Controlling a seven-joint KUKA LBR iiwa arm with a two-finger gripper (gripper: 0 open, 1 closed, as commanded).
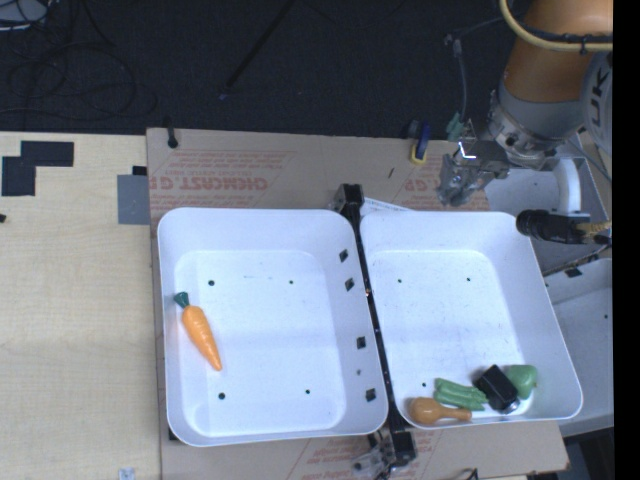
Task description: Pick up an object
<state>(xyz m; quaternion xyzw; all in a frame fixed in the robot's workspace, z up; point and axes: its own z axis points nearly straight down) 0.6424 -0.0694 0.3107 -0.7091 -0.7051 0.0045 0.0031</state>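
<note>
Cardboard covers the counter [80,298] under two shallow white bins, and from where I stand the gripper [462,180] hangs above the far rim of the right bin [450,298], with nothing between its fingers, though I cannot tell whether they are spread or closed. Nearest pickings lie in that bin's near right corner: a black block [496,387] on green pieces [462,394] beside a tan pear-shaped toy [437,411], straight toward me from the gripper. Across the divider, an orange carrot [201,335] lies in the left bin [255,333] by its left wall, its long axis slanting toward me and rightward, much farther from the gripper.
</note>
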